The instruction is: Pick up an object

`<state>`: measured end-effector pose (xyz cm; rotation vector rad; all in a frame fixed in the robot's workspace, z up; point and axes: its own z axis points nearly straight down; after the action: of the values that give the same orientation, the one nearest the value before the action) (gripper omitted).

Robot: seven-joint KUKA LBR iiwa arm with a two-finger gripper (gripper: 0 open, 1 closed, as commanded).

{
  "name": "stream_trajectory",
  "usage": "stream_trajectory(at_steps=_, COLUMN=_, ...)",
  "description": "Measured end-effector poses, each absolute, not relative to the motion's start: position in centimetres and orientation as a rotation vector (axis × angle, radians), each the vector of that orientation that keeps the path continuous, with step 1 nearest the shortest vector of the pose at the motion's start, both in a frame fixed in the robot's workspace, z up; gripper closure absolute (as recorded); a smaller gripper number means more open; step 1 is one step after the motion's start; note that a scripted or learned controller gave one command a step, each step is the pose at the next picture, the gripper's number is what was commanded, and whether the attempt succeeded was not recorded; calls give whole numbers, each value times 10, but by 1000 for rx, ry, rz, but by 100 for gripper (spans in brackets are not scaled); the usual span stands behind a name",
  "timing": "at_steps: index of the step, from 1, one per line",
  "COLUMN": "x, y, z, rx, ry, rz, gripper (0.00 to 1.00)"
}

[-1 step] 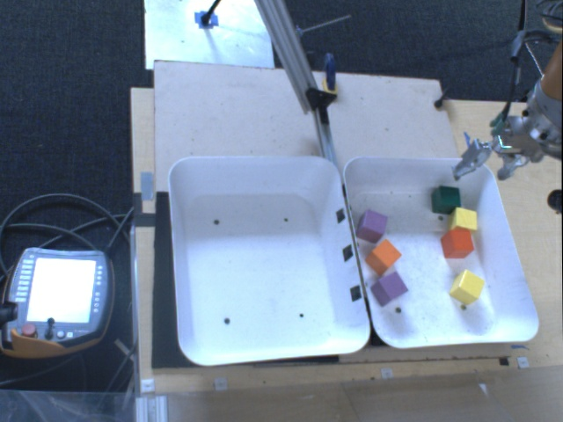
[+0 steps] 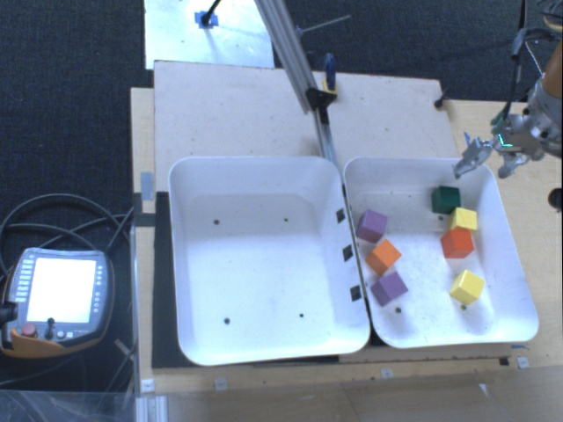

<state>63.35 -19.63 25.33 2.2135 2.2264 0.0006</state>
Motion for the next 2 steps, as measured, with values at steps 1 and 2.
stream_trajectory(at_steps=1, x=633, y=-193, z=212, rx=2216, ry=2228, rz=-2, gripper=0)
stream_trajectory(at_steps=2, x=636, y=-188, z=169, rx=2216, ry=2229, rz=-2, gripper=0)
